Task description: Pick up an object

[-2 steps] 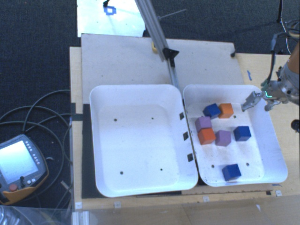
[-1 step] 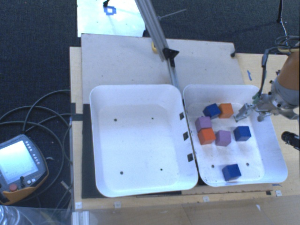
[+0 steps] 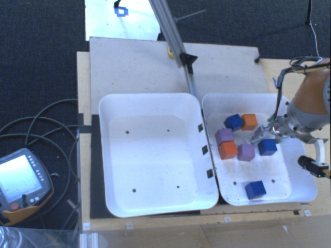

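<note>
We see the jaws (image 3: 262, 134) low in the right bin (image 3: 305, 190); their opening we cannot tell. Just beside them sit matte blocks: a blue cube (image 3: 267, 147) and a purple cube (image 3: 246, 152).

No text, label, brand or number can be read. A lit screen is seen on the handheld pendant (image 3: 20, 187) at about eight o'clock, but whatever is displayed there is washed out. A small blue square mark (image 3: 120, 11) is painted on the pale panel at eleven o'clock; it is possibly a sign, too small to tell.
</note>
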Robot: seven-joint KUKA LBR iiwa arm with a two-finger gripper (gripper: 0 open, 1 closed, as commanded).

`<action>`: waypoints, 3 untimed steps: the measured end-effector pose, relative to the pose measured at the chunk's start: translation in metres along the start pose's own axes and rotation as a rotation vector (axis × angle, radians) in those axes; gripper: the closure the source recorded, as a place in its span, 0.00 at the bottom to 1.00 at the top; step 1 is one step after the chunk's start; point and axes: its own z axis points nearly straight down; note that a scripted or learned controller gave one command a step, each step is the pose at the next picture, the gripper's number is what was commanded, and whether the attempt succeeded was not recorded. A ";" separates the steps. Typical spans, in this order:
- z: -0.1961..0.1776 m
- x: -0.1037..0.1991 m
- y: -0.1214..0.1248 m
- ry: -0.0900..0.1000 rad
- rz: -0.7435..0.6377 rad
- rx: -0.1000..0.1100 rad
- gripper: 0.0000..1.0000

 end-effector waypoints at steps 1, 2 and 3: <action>0.009 0.000 0.001 -0.002 0.000 -0.005 0.00; -0.002 0.000 0.002 -0.002 -0.003 -0.008 1.00; -0.064 -0.007 0.001 -0.004 0.000 -0.011 1.00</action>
